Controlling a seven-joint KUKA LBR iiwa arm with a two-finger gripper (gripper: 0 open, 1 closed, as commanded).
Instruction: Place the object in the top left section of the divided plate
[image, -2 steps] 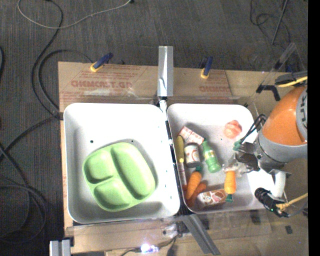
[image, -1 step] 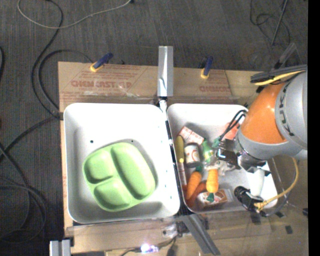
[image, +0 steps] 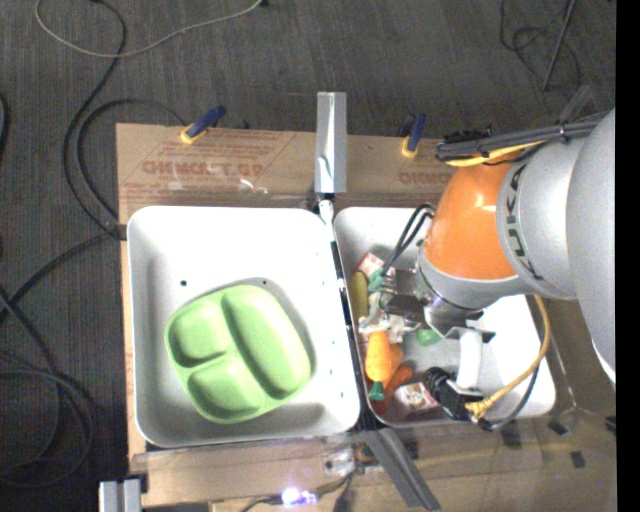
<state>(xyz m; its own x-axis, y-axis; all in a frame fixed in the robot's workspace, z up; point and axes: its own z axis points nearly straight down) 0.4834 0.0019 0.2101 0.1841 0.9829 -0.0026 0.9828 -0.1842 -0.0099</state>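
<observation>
A green divided plate (image: 238, 351) lies in the left white bin (image: 160, 230), with nothing in its sections. In the right bin (image: 520, 390) a pile of small objects lies along the left wall: an orange piece (image: 378, 355), a red-orange piece (image: 397, 377), a yellow-green item (image: 357, 291) and a small red-and-white packet (image: 371, 265). My gripper (image: 400, 310) reaches down into this pile under the arm's orange band (image: 480, 225). The arm's bulk covers the fingers.
A metal divider (image: 331, 150) stands between the two bins at the back. A yellow cable (image: 520, 375) loops beside the wrist over the right bin. Cardboard lies under both bins, held by clamps (image: 203, 123) at the back edge.
</observation>
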